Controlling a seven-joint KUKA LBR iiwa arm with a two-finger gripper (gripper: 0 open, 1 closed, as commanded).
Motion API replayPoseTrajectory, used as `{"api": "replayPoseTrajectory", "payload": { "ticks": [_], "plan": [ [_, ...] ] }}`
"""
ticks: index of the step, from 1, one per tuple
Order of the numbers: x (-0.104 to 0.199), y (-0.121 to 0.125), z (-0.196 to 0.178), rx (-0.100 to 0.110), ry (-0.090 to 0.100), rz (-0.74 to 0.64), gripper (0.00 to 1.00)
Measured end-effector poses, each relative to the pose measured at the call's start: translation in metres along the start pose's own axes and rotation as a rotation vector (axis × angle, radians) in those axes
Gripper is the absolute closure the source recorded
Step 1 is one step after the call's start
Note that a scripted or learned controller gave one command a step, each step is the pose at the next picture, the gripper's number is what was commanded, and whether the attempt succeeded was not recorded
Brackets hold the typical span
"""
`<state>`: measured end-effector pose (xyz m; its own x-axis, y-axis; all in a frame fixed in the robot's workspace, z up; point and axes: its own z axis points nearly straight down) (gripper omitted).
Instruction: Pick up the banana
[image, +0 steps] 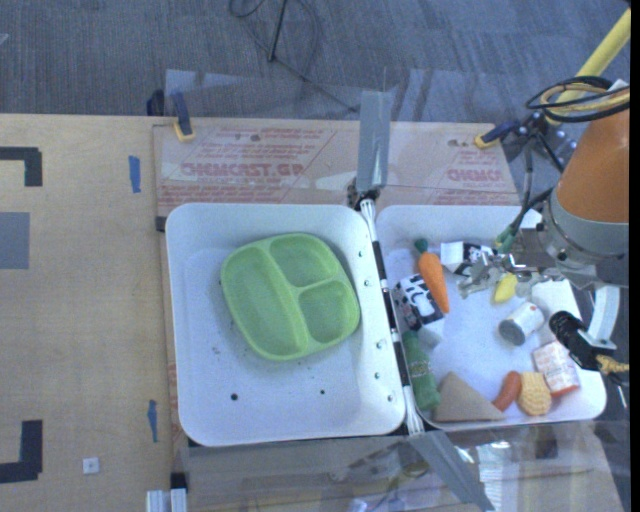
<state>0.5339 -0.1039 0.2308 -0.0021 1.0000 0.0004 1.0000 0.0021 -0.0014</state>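
Note:
The banana is a small yellow piece lying in the right bin, near its middle right. My gripper hangs low over that bin, its metal tip just left of and slightly above the banana, close to it or touching it. The arm's body covers the bin's upper right corner and may hide part of the banana. I see nothing lifted off the bin floor.
An orange carrot and a black-and-white pack lie left of the gripper. A white can, a pink box, a waffle and a green bottle crowd the front. A green divided plate sits in the left bin.

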Motion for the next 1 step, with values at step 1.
{"api": "replayPoseTrajectory", "payload": {
  "ticks": [1],
  "plan": [
    [-0.0596, 0.0127, -0.0094, -0.005, -0.002, 0.000, 0.00]
  ]
}}
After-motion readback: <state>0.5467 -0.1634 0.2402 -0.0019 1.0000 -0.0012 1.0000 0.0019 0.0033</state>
